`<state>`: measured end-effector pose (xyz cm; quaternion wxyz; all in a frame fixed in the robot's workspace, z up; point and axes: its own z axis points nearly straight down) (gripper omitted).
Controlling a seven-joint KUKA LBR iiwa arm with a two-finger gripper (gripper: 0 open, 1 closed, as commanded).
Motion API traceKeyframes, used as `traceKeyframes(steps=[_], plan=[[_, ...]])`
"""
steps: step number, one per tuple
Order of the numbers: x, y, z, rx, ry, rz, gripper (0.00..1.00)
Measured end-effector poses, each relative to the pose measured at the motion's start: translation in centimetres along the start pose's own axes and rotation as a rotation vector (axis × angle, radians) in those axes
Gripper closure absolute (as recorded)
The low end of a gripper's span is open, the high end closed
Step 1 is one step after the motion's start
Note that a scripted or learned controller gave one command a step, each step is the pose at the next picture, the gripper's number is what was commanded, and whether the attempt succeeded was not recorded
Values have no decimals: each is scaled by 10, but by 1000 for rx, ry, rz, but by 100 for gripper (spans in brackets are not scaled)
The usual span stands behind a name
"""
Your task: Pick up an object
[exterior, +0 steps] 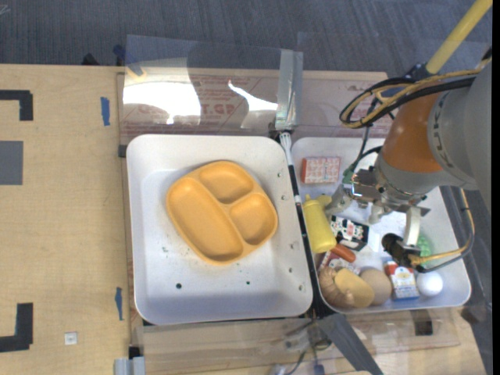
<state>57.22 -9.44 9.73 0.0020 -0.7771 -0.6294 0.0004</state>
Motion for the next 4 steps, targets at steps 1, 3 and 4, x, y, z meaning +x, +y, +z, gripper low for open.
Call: traceKeyframes(steps=[1, 3, 4], plan=[[-19, -32, 9, -12, -1, -25, 0], [14, 57, -20, 3, -1, -78, 0], [-10, 90, 10, 9, -2, -145, 0]])
